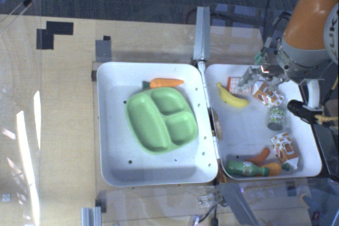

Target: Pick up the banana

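**A:** Looking down through the camera view — how far is the pick getting?

**B:** Hardly begun, I'd judge. The banana is lying flat on the floor of the right bin, near its upper left corner, and nothing is lifting it. The gripper is hanging just beside it, up and to the right, over a small red-and-white packet. Whether its fingers are spread or closed, I cannot tell; they're blurring into the clutter. Reaching, closing and lifting are all remaining.

**A:** And how are the things looking, as materials?

**B:** The banana is showing as a smooth yellow crescent, likely a plastic toy. Around it a printed carton, a small can, another carton, and a glossy green bottle lying along the bottom wall with something orange beside it.

**A:** The left bin?

**B:** It's carrying a matte green divided plate — three rounded compartments — with a carrot touching its upper rim. Both bins are looking like hard white plastic.
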`<state>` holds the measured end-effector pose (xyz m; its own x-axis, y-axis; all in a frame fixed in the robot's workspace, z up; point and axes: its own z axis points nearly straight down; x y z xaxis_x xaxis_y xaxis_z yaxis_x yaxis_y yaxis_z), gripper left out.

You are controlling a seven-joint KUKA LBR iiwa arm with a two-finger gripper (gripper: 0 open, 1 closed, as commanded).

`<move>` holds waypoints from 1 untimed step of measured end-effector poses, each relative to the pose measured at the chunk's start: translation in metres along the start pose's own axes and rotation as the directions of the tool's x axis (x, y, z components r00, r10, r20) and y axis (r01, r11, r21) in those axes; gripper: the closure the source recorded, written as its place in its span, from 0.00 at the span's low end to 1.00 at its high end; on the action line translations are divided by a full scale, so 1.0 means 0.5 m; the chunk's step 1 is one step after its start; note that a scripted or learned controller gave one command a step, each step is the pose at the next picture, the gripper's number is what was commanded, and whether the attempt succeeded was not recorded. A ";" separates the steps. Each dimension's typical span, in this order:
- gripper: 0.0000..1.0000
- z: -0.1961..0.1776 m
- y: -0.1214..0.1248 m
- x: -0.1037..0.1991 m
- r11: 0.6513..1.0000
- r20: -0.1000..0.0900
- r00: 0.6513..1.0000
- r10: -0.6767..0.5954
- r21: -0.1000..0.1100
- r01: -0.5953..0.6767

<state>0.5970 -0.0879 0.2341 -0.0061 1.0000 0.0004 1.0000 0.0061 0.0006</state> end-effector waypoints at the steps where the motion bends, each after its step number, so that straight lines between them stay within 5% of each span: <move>1: 0.00 0.000 0.000 0.000 1.000 0.000 1.000 0.000 0.000 0.000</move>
<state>0.5970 -0.0879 0.2342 -0.0061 1.0000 0.0004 1.0000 0.0061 0.0007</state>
